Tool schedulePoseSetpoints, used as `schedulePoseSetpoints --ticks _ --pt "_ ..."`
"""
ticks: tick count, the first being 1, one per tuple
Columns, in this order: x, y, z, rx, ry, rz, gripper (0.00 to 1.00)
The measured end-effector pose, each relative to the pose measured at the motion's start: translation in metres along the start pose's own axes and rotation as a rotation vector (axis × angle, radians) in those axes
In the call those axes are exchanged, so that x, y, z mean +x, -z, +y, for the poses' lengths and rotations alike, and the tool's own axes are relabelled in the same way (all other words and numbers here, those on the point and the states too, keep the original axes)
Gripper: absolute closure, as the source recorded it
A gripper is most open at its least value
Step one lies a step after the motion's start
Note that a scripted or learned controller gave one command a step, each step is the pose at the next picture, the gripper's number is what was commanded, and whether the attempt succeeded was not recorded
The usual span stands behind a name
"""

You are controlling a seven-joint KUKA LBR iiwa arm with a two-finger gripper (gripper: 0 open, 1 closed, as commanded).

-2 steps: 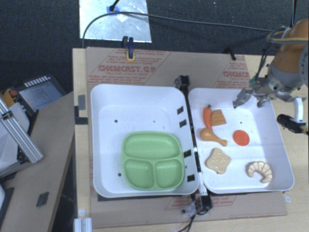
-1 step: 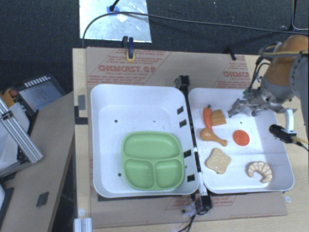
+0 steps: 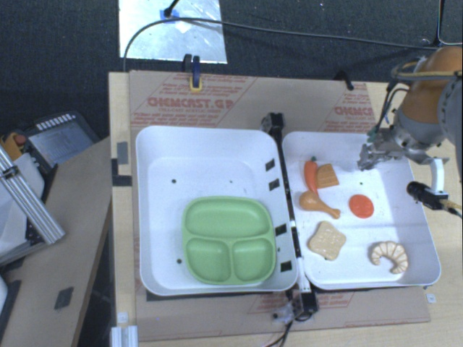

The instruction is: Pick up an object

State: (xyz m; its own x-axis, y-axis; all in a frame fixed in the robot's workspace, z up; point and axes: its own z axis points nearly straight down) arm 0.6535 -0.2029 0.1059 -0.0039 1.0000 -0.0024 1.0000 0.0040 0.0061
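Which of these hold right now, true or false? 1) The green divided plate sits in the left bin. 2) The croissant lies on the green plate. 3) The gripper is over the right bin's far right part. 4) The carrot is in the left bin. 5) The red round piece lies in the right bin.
1) True: the green divided plate sits in the left bin.
2) False: the croissant lies in the right bin, near its front right corner.
3) True: the gripper is there, above the toys.
4) False: the carrot lies in the right bin, beside the divider.
5) True: the red round piece lies there.
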Motion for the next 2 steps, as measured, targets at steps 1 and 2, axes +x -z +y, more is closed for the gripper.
schedulePoseSetpoints --ticks 1,2 --pt "0.0 0.064 0.007 -0.002 0.0 0.0 1.0" --pt "0.001 0.13 0.012 -0.004 0.002 -0.001 1.0"
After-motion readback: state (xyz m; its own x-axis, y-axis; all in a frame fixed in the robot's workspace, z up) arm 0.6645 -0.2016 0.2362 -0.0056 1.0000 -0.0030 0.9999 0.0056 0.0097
